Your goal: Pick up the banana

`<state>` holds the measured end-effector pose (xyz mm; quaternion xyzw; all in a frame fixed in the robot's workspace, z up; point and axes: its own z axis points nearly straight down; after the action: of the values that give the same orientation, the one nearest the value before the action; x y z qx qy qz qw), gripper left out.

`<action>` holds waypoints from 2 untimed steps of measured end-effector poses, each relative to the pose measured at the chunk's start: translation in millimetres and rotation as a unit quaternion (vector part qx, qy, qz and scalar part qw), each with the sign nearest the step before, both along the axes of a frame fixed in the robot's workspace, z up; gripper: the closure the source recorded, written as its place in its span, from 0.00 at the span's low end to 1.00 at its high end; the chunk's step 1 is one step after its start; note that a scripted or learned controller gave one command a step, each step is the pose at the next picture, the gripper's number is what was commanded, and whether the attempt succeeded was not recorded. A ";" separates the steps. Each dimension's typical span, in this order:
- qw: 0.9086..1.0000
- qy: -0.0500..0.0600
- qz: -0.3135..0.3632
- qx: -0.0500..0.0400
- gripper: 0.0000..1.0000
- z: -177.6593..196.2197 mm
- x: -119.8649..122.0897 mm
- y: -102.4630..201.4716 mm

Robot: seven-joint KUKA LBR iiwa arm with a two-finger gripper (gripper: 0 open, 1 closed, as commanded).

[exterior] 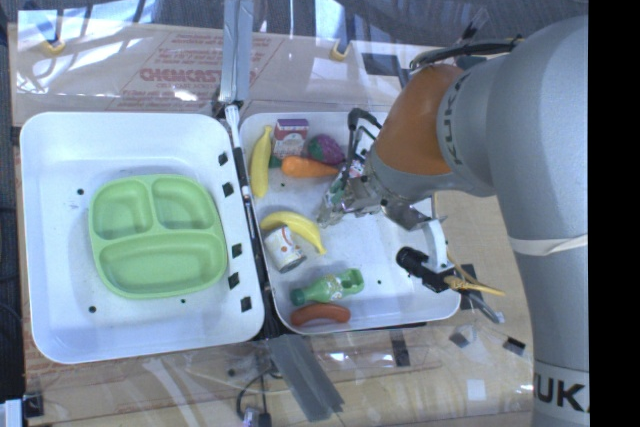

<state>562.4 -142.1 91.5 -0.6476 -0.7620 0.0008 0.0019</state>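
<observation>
Hovering low in the right bin point(440, 307), the gripper point(335, 205) sits just right of the banana point(296, 227), near its upper end. Can't tell how far the jaws are open from this angle, and nothing is visibly between them, so no grasp that I'd call confirmed.

There are two yellow curved items here: one banana lies mid-bin, resting against a small can point(284, 250); a second, slimmer one point(261, 162) lies along the left wall. The first is closer to the tool.

Risks, as I judge them:
- The can touches the banana's underside, so a close could pinch the can or just roll the fruit off it.
- Approach is offset to the banana's tip, so a slip is likely.
- The carrot point(305, 168) and purple fruit point(324, 150) are just behind the wrist; a sweep could knock them.

Also in the bin: a small carton point(291, 136) at the top, a green bottle point(328, 288) and a sausage point(320, 315) near the front edge, well apart from the target. The left bin point(50, 245) holds a green divided plate point(157, 235).
</observation>
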 end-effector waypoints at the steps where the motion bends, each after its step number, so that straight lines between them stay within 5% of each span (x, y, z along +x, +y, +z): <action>1: 1.000 0.000 0.000 0.000 0.00 0.2 0.1 -0.3; 2: 0.990 -0.004 0.142 -0.006 0.00 2.5 -31.6 36.2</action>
<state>530.7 -105.9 94.0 -0.5327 -0.8463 0.0024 -0.0052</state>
